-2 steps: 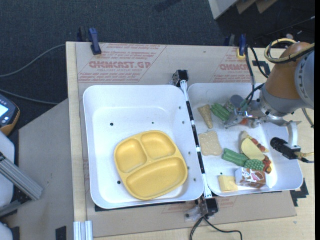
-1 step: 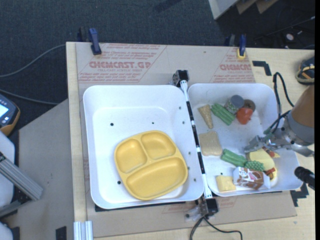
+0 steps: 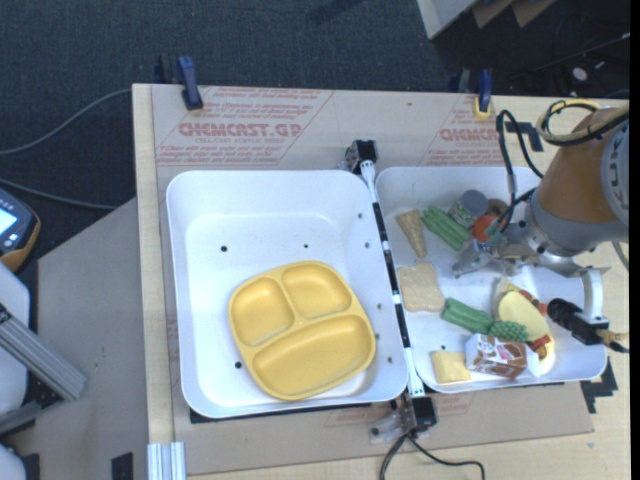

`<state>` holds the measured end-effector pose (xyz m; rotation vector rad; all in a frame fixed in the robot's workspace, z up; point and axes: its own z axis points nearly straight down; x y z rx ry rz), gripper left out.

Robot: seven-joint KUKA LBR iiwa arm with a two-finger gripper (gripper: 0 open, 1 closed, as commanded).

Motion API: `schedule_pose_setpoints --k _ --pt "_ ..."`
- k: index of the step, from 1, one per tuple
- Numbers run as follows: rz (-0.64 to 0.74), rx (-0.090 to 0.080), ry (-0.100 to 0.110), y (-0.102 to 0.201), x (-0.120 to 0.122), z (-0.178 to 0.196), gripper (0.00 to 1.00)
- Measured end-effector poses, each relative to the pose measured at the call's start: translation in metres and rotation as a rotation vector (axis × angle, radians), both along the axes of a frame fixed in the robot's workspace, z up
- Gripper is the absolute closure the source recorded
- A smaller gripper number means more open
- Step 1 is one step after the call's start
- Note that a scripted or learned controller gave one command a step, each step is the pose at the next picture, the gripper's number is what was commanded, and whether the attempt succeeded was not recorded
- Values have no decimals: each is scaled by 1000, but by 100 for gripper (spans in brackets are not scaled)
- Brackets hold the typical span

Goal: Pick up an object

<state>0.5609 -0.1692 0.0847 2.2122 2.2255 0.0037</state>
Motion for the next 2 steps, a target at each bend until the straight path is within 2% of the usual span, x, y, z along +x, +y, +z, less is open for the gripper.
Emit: schedule_pose_setpoints --k 1,2 --pt "0 0 -1 33 66 0 0" --pt "0 13 49 6 99 -4 0"
